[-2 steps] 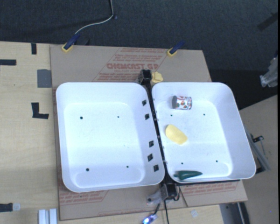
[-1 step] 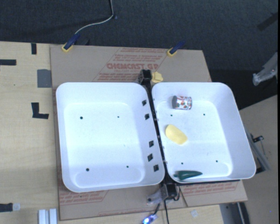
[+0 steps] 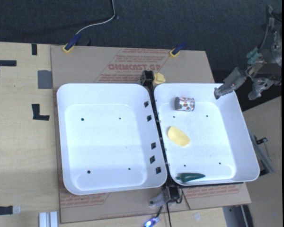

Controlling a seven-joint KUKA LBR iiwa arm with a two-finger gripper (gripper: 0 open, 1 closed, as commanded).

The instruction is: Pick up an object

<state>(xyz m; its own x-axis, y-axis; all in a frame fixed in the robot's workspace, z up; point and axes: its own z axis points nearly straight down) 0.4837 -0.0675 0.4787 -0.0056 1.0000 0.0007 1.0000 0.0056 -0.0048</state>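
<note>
Three objects lie in the right bin (image 3: 236, 126). A small patterned can (image 3: 184, 104) rests on its side near the bin's far edge. A yellow rounded piece (image 3: 178, 136) sits left of the bin's middle. A dark green flat object (image 3: 190, 177) lies against the near rim. My gripper (image 3: 225, 89) hangs over the right bin's far right corner, right of the can and apart from it. The arm (image 3: 265, 65) behind it reaches in from the right edge. I see nothing held in the gripper.
The left bin (image 3: 104, 136) stands beside the right one, with black clips (image 3: 154, 145) along their shared rim. Both bins rest on a cardboard sheet (image 3: 132, 65) held by blue and yellow clamps. A white cable (image 3: 109, 13) runs across the dark floor behind.
</note>
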